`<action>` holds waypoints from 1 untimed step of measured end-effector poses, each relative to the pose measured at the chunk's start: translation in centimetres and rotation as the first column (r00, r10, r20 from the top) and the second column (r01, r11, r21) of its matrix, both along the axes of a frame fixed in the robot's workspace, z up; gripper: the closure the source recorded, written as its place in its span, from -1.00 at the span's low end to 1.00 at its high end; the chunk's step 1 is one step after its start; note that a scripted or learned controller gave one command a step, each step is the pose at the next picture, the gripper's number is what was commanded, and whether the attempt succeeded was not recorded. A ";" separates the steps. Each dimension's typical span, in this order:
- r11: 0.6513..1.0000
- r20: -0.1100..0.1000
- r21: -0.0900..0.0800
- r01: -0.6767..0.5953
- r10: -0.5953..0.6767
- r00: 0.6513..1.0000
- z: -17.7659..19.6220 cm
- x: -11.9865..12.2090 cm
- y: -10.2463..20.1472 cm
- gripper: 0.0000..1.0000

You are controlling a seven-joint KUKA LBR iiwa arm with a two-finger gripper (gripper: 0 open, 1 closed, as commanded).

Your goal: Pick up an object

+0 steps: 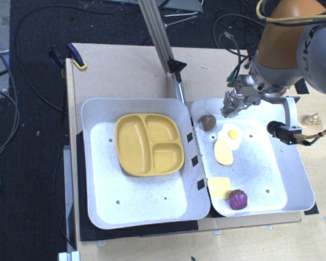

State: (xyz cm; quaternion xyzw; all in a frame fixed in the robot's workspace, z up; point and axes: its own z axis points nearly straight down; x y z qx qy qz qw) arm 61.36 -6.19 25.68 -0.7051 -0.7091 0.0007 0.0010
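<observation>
Two white bins are set side by side mid-frame. The left bin (98, 200) is taken up by a yellow divided tray (150, 144), laid flat approx. centre; it is prob. too wide and shallow to be a sensible pick. The right bin (277, 178) carries the small items, so the arm (288, 31) is brought in from the upper right over that bin's top edge.

The gripper (232, 106) is seen hanging at upper centre-right of the frame, near the far left corner of the right bin. Whether its fingers are apart or together can't be told from this angle; nothing is seen clamped between them.

Candidate objects, all lying loose on the bin floor:
- brown round item (208, 122), just below-left of the gripper, beside the bin's left wall
- fried-egg toy (232, 136), directly below the gripper
- pale yellow oval piece (224, 153), touching or overlapping the egg's lower edge
- yellow square slice (219, 187), lower left of the bin
- purple item (238, 199), just beside the slice, btm of the bin

The egg or brown item is judged the likely target, being nearest. No pick is judged done yet.
</observation>
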 end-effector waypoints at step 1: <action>1.000 0.000 0.000 -0.002 0.002 1.000 0.1 -1.6 5.8 1.00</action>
